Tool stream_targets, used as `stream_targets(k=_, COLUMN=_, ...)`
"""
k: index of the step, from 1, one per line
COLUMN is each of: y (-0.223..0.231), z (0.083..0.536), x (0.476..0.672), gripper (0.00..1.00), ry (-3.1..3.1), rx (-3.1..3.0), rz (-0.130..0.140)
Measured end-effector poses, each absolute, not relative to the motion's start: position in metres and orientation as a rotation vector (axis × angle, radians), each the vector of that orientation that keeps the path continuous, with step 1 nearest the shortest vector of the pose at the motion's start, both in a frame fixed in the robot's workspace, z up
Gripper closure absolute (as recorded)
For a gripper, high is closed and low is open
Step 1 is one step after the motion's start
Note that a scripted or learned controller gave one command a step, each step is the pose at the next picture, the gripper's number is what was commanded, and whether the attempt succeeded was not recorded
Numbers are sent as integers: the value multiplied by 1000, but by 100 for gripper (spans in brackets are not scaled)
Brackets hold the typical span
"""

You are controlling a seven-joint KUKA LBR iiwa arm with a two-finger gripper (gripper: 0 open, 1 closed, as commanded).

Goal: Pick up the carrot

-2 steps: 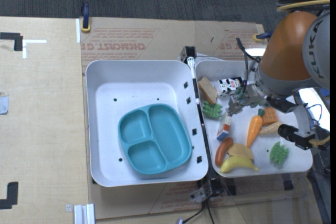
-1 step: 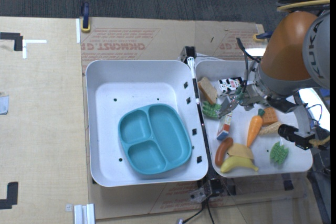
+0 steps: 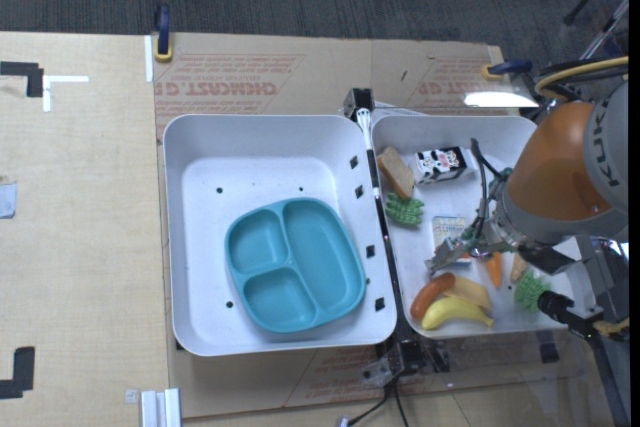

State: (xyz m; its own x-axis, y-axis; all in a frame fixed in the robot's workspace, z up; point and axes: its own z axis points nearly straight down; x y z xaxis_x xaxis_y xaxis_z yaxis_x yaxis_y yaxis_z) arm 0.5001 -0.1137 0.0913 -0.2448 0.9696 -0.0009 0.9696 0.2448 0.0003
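The carrot point(image 3: 494, 268) is a small orange piece lying in the right bin point(image 3: 400, 130), near its front right. My gripper point(image 3: 458, 252) hangs low over the bin just left of the carrot, with the grey wrist and orange band above it to the right. The arm covers the carrot's upper end. I see nothing clearly held.
Around the carrot lie a sausage point(image 3: 433, 292), a banana point(image 3: 456, 313), a green broccoli-like piece point(image 3: 529, 291) and a pale packet point(image 3: 449, 227). Bread point(image 3: 396, 173), a green toy point(image 3: 404, 208) and a black-and-white carton point(image 3: 440, 163) sit farther back. The left bin point(image 3: 190, 215) bears a teal divided plate point(image 3: 293, 263).
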Motion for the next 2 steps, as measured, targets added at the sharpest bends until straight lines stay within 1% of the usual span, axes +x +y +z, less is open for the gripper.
stream_targets(k=1, y=-115, z=100, x=502, gripper=100, ry=2470, rx=1935, rz=1)
stream_targets(k=2, y=-84, z=191, x=518, gripper=100, ry=2167, rx=2271, rz=-1)
